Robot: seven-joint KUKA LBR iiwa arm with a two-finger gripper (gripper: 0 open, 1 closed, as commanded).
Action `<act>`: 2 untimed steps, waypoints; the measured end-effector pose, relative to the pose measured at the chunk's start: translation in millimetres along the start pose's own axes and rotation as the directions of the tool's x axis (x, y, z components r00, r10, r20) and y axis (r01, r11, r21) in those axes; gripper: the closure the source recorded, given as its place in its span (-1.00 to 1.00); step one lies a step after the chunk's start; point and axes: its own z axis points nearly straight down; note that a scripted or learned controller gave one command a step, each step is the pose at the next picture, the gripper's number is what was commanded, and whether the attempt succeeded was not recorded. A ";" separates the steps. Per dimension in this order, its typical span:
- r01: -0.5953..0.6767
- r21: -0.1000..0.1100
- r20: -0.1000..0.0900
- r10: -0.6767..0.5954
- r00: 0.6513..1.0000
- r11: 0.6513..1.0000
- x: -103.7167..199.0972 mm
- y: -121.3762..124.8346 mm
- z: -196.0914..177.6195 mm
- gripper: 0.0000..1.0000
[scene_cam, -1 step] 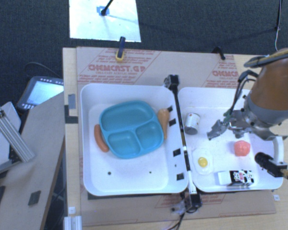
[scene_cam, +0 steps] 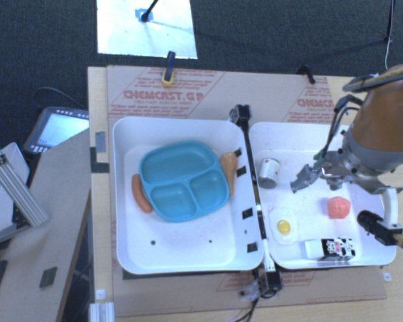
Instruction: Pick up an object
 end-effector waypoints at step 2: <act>-0.002 0.003 0.000 0.002 1.000 1.000 -12.2 0.6 111.5 -1.00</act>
